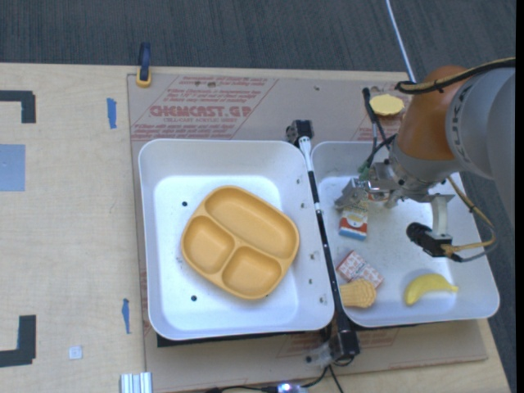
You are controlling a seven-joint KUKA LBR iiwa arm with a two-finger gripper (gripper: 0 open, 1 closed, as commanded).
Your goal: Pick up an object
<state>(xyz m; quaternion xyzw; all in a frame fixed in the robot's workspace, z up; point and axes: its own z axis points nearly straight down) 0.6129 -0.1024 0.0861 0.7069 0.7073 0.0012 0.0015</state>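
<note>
At the bottom of the frame, in the right bin [483, 301], lie a yellow banana [429, 287], a corn-shaped toy [359, 294] and a small checked packet [356, 265]. They are spread apart, probably so that each one can be picked alone. A little higher stands a small red and white box [354, 223], and the gripper [360, 193] is just above it, at the middle right. This box seems to be the target. I cannot tell how the gripper is set, because the grey wrist and cables cover it, and nothing is visibly held. The left bin [155, 219] carries only a yellow divided plate [239, 241], perhaps as a place to put things. At the upper right, a yellow round thing [386, 105] is partly behind the arm and hard to name.
</note>
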